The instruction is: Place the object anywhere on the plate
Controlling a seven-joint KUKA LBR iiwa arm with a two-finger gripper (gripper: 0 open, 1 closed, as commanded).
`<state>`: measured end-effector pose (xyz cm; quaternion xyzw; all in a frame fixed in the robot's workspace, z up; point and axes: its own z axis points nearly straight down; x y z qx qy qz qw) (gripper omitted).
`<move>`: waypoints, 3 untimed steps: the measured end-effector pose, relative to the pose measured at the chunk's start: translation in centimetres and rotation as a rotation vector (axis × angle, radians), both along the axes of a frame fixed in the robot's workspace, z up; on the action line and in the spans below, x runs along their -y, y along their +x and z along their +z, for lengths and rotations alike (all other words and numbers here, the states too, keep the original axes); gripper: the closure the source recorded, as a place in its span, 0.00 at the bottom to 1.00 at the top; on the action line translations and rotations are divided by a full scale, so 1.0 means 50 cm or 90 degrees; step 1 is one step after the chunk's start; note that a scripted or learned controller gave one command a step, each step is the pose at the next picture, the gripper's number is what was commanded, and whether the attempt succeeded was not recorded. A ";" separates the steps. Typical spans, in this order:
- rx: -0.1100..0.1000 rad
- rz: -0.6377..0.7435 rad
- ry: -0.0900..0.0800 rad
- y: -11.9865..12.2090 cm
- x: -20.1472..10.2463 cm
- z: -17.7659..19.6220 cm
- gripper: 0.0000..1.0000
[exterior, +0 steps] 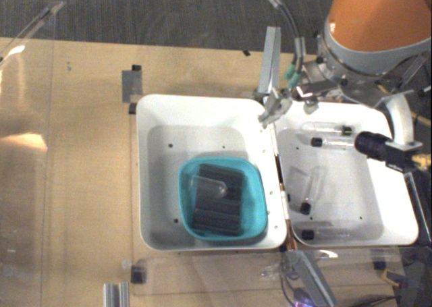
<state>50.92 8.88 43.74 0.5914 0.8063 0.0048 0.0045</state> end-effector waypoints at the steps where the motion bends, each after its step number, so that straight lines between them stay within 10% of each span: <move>1: -0.001 -0.050 -0.001 -0.042 0.164 -0.001 0.00; 2: -0.001 -0.131 -0.001 -0.042 0.322 -0.001 0.00; 3: 0.006 -0.126 -0.002 -0.036 0.319 0.024 1.00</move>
